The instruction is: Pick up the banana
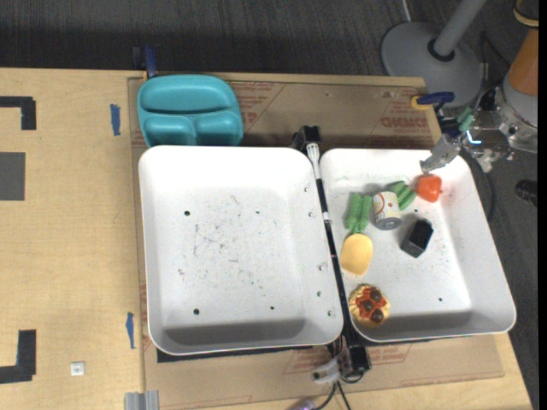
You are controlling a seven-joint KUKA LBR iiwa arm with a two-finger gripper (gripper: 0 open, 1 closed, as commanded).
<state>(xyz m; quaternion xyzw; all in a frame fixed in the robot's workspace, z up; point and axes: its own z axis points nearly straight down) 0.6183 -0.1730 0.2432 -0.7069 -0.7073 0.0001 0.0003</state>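
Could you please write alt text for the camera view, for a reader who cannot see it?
The gripper hovers at the right bin's far edge, beside an orange toy, holding nothing. Also there: green pieces, a can, a black block and two yellow toys.

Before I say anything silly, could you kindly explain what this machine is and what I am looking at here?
One camera looks down at a slant on a bench. A grey robot arm with an orange band reaches in from the right; its metal claw hovers over the right shallow white bin's far corner. That bin contains a small orange-red item, green vegetable-like pieces, a small can, a black block, a yellow rounded fruit and a red-and-yellow patterned item. Behind the left white bin sits a teal plastic tray. The claw holds nothing visible.
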